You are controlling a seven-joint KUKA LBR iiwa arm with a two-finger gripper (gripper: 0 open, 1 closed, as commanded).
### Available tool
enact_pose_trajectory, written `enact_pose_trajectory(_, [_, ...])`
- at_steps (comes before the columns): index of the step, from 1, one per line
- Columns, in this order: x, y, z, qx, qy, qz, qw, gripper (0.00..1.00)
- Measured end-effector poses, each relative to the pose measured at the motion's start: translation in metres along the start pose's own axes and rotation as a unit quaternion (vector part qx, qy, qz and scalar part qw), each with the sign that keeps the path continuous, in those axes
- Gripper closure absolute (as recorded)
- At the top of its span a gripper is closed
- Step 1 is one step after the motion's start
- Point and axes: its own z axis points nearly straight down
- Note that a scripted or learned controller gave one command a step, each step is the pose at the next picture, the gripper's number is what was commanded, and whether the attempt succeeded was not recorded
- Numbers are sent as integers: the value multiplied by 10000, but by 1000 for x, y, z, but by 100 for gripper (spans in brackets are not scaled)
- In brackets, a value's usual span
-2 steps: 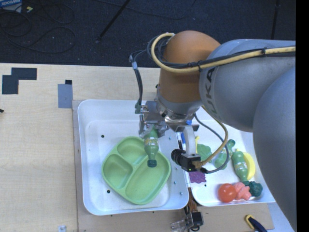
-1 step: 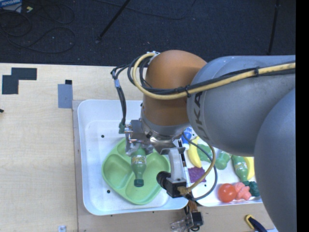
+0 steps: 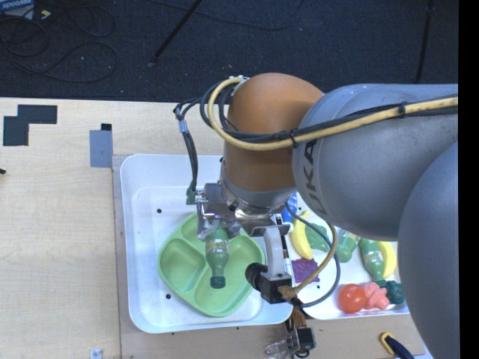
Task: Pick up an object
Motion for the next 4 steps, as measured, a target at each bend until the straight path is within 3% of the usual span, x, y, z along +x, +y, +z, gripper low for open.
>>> enact_pose_trajectory(1, [-1,1,-6,42,-19,1,10000,100])
enact_pose_trajectory(2, [-59,16,3,-48,19,7,10000,100])
enact_pose_trajectory(3, [-87,33,1,-49,21,7,10000,100])
enact_pose_trajectory(4, [-142,40,9,-43,24,9,10000,100])
